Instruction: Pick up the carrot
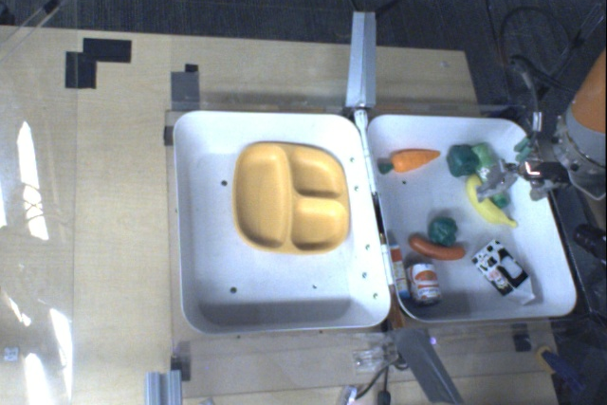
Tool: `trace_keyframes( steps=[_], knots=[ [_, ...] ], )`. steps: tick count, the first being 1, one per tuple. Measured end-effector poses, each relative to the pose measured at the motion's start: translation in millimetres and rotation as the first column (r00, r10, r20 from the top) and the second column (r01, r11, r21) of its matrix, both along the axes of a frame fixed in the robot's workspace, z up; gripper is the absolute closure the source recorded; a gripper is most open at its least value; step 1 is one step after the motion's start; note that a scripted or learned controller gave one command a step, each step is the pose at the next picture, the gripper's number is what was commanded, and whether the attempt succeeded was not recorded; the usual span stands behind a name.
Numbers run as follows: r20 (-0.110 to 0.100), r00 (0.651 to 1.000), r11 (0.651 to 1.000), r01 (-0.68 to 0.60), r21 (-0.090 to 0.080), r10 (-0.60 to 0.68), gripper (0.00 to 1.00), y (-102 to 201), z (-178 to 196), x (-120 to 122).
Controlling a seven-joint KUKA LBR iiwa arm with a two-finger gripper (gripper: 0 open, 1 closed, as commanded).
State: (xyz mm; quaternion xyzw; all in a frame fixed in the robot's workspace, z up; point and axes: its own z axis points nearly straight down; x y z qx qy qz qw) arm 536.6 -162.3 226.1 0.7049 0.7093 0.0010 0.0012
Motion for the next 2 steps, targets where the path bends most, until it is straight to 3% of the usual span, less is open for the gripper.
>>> trace_keyframes(
  steps=[1,2],
  knots=[
    [0.0,0.979,0.979,-0.204,0.0,0.204,0.0,60.1,-108.6,34.2],
    [0.003,0.995,0.995,-0.103,-0.001,0.103,0.0,46.6,-139.0,112.1]
  ],
)
